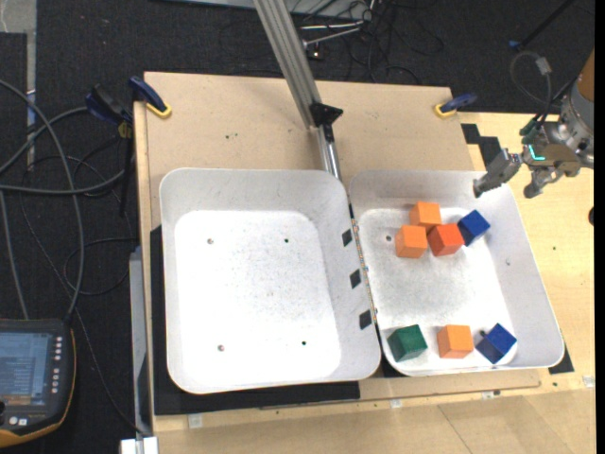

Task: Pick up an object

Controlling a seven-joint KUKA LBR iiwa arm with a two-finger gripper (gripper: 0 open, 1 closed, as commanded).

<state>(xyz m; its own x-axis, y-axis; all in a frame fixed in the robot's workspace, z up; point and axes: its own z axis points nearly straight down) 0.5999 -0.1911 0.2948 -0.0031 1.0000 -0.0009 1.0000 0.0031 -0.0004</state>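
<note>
So the gripper point(515, 172) is hanging over the far right corner of the right bin point(529, 282), fingers spread apart with nothing between them, well above the blocks. All the candidates are sitting in that bin: a tight cluster toward the far edge made of an orange cube point(425, 214), another orange one point(411, 241), a red-orange one point(444, 239) and a blue cube point(474, 226) just beside them, and then a row along the near edge with a green cube point(407, 341), an orange cube point(455, 340) and a blue cube point(495, 342) pushing up against the near right corner. The left bin point(180, 253) isn't carrying any blocks. They're looking like small rigid blocks, probably wood or foam, so I'm guessing light, stiff and not fragile, with flat faces that should be giving the pads decent grip. I'd be going for opposite flat sides, square on. The cluster is looking awkward since the cubes seem to be touching, though it's hard to tell at this angle, so the near orange one, with gaps on both sides, is looking like the easier grab.
</note>
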